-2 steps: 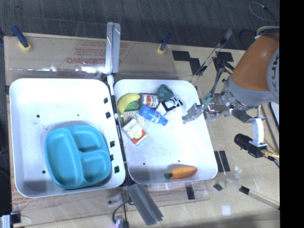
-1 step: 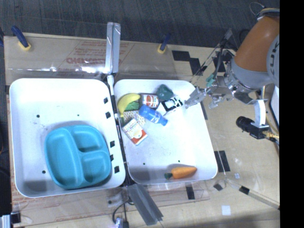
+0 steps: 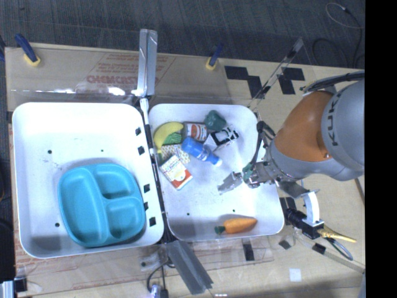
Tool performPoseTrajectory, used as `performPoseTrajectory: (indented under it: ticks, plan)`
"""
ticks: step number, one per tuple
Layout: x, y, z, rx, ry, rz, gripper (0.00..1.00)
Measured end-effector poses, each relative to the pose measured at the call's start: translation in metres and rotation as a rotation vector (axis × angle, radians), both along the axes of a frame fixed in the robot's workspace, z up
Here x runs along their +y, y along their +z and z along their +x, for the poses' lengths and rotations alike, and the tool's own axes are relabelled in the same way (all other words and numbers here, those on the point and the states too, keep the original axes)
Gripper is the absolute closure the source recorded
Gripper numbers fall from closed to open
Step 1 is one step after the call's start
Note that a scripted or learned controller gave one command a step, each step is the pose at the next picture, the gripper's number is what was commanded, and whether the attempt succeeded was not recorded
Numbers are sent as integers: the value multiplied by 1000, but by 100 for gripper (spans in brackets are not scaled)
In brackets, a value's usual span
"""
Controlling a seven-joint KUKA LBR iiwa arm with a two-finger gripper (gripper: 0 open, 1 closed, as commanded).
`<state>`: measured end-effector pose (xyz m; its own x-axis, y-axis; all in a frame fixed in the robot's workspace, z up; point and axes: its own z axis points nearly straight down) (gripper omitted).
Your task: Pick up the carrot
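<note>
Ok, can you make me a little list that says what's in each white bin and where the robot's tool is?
left bin: a blue tray with compartments
right bin: carrot, banana, blue bottle, small can, dark green thing, flat packet
carrot spot: lying flat by the near edge, apart from the other things
other things: bunched at the far left corner of the right bin
tool: over the middle of the right bin, not touching the carrot
carrot picked up: not yet

Bright even overhead light, soft shadows, slight blur
</note>
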<state>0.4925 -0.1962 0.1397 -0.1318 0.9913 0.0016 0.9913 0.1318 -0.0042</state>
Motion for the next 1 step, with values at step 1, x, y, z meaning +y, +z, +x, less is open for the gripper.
performPoseTrajectory:
  ticks: [1]
  plan:
    - [-14, -49, -16, -1, 164, 1, 0]
